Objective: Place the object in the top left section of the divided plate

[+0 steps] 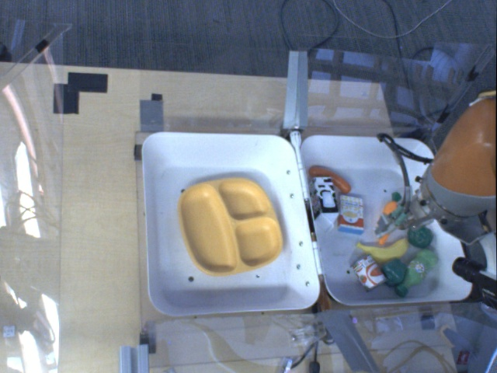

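A yellow divided plate (229, 225) lies in the left white bin (163, 162), with nothing in its sections. The right bin (365, 158) holds the loose items: an orange-red sausage (328, 182), a black-and-white packet (325, 196), a small carton (351, 213), a yellow banana (382, 249), a small can (366, 271) and green pieces (404, 273). My gripper (397, 219) reaches down over the right part of that bin, just above the banana and beside an orange-green piece (394, 205). The arm's grey and orange body (466, 162) hides part of the bin behind it.
A metal divider rail (295, 92) runs between the two bins at the back. Clear plastic walls (31, 169) stand at the left of the bench. Cables (349, 6) lie on the floor behind.
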Tool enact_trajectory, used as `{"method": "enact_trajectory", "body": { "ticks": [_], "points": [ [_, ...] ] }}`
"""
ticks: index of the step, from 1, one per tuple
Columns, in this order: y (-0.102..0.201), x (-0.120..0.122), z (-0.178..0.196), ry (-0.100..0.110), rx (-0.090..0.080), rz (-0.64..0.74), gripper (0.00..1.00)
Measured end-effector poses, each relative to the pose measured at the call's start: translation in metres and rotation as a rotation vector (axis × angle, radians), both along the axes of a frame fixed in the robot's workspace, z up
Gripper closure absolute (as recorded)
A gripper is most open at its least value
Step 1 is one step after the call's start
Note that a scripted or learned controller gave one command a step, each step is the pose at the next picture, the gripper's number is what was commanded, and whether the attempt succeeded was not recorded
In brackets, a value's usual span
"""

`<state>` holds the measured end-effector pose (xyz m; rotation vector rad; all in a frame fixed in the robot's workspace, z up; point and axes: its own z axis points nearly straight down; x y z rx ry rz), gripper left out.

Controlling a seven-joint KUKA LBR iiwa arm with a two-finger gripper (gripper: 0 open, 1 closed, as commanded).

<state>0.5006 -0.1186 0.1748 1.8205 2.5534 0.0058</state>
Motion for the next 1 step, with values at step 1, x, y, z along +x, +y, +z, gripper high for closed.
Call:
{"method": "enact_trajectory", "body": {
  "ticks": [1],
  "points": [
    [0.0397,-0.012,0.0567,-0.001,0.001,-0.247,1.0]
  ]
}}
